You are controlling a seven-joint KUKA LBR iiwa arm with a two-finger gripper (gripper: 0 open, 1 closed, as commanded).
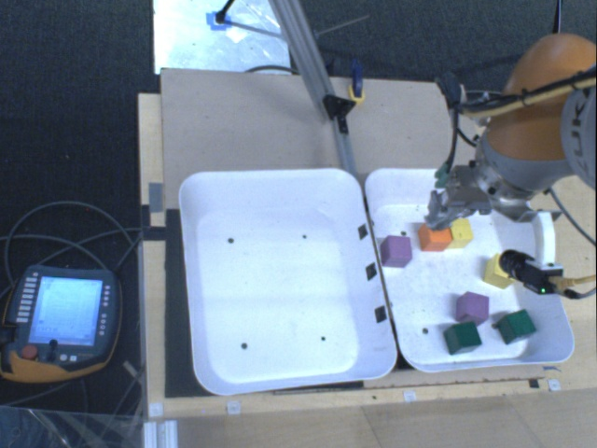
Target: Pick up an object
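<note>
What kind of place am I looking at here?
Probably a robotics lab or test bench: a robot arm reaches over two white bins holding coloured blocks, and a handheld control pendant lies on the carpeted floor.

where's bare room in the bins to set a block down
The left bin has a bare floor from wall to wall. In the right bin there is a patch between the purple cube and the front wall. Crowded: around the gripper and orange block, and the front right corner.

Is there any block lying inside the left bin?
No, the left bin has no blocks; the purple, orange, yellow and green blocks lie in the right bin.
</note>
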